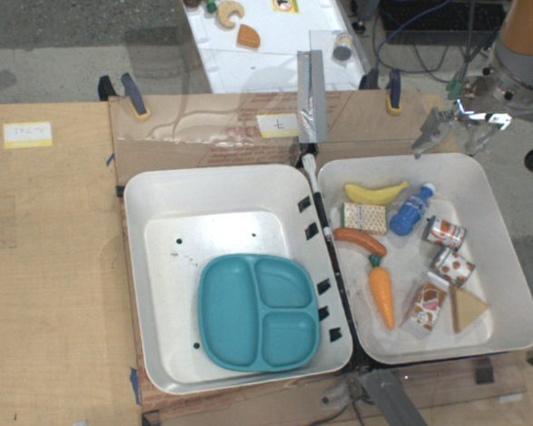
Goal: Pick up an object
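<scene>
Camera view shows no writing that can be read on the packages. At left, a teal divided plate (257, 313) lies in the left bin (152, 261). In the right bin (507, 263), the carrot (381, 295) lies lengthwise, tip toward the near rim, just below a sausage (360, 240); a banana (375, 192) and a blue bottle (410, 211) lie beside. The tool (461, 128) hovers beyond the far rim, fingers spread, holding nothing.

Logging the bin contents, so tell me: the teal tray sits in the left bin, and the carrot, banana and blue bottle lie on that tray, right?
Not quite. The teal tray does sit in the left bin, but the carrot, banana and blue bottle lie in the right bin, not on the tray. The camera view shows this.
</scene>
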{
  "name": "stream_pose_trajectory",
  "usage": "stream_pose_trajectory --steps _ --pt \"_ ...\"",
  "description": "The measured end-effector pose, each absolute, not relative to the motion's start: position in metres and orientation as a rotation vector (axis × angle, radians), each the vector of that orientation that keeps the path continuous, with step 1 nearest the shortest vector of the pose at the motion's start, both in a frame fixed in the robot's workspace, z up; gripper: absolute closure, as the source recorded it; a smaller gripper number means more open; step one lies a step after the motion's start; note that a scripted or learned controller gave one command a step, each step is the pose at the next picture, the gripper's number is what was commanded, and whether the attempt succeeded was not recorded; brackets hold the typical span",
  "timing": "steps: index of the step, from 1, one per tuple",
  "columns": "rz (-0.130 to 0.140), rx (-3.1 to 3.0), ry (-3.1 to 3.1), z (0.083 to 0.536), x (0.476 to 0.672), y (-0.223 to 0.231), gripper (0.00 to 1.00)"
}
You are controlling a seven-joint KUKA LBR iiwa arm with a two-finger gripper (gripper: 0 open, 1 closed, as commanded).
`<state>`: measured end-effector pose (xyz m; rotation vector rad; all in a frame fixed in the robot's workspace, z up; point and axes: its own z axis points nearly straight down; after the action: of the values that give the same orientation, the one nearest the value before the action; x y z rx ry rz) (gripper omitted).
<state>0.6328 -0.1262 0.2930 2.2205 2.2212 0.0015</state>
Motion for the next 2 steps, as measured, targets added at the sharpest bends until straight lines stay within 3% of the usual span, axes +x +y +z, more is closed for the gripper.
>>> stream_pose_trajectory --steps 1,2 --pt "0.000 2.345 2.090 0.147 0.640 -0.133 0.00" --pt "0.002 2.390 2.037 0.093 0.626 -0.154 0.00"
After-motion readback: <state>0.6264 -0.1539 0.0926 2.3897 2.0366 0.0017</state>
